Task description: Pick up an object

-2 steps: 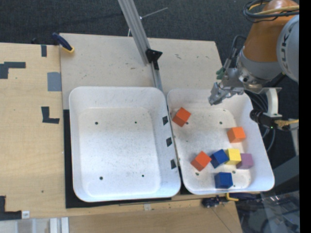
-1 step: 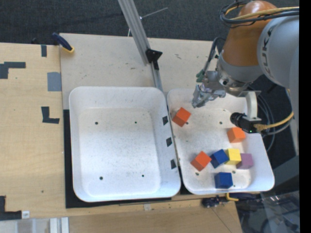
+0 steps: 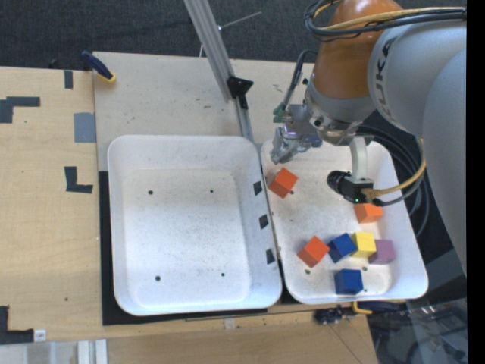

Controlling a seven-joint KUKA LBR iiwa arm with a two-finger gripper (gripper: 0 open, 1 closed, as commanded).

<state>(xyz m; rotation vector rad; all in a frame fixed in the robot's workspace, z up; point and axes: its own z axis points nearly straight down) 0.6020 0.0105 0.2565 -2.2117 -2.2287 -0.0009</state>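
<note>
On your left lies the left bin [image 3: 182, 226], with only dark specks on its white floor; it borders the right bin [image 3: 405, 279] along the middle ridge. Just past this ridge, near the top of the right bin, the gripper [image 3: 282, 152] hangs above the floor, and from this slanted view I cannot tell how it stands at the tip.

Directly below it in the picture you find an orange cube [image 3: 283, 182], lying alone and turned a little on its corner. No thing is visibly held. I judge this cube the best target: it looks light, stiff and probably a bit smooth, not fragile. Take it on two opposite flat faces, so turn the wrist to match its rotation; a grasp over the corners may squeeze it out.

Further right, lower in the bin, sits a second orange cube [image 3: 312, 250], then a blue cube [image 3: 342, 246], another blue cube [image 3: 348, 281], a yellow cube [image 3: 365, 243], a small orange block [image 3: 369, 212] and a purple cube [image 3: 383, 251]. These crowd together, so there is little room between them.
</note>
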